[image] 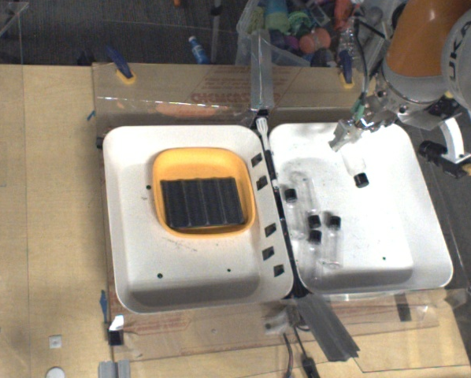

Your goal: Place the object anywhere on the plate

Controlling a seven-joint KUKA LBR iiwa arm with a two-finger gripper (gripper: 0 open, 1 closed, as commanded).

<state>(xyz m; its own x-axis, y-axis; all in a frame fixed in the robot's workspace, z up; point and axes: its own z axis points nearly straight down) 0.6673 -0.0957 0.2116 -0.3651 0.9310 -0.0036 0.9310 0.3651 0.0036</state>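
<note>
Yellow plate [202, 164] bearing a dark ribbed block [202, 201] in the left bin [133, 274]. Gripper [354, 152] above the right bin [424, 242]; one white finger [352, 164] ends in a black tip, grip state indiscernible. Clear objects with black caps [318, 228] lie below it.

2 bins sit side by side on the counter [38, 211]. The left bin [133, 274] holds the plate [165, 164]; the right bin [401, 242] holds small clear objects [318, 227] near its left wall, with the pincer [354, 160] above its rear

Robotics lab, bench [38, 211] with white bins [125, 274], toy crate [314, 14]
</note>
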